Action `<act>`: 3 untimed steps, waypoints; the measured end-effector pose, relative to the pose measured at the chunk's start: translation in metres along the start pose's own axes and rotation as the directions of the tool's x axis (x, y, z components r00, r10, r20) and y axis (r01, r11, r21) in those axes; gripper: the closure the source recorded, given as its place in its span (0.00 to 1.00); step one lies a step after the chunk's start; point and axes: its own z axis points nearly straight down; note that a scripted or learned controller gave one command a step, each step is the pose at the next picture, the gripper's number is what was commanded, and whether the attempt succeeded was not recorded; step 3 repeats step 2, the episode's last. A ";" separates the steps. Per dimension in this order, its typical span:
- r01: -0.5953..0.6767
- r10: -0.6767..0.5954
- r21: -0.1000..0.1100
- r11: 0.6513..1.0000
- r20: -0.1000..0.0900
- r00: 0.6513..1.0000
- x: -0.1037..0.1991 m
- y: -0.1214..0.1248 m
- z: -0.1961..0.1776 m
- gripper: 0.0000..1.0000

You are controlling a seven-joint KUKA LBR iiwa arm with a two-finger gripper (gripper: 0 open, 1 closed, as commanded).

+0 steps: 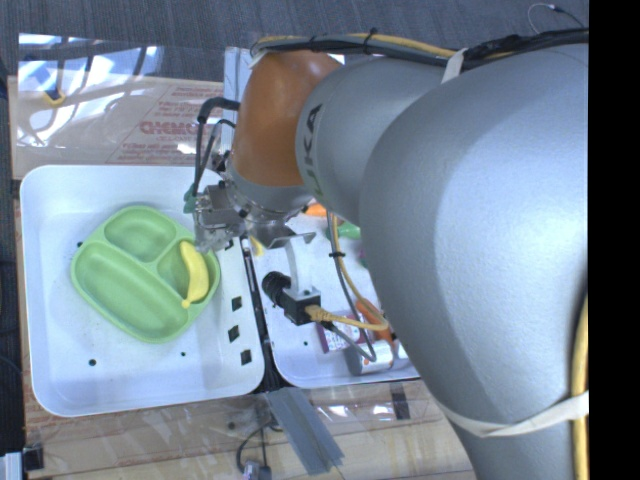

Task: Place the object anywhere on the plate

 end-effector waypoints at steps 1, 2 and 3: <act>0.000 0.000 0.000 1.000 0.000 1.000 0.000 0.000 0.000 0.00; 0.021 -0.021 -0.004 1.000 0.001 1.000 0.049 0.048 0.013 0.00; 0.021 -0.021 -0.004 1.000 0.001 1.000 0.049 0.048 0.013 0.00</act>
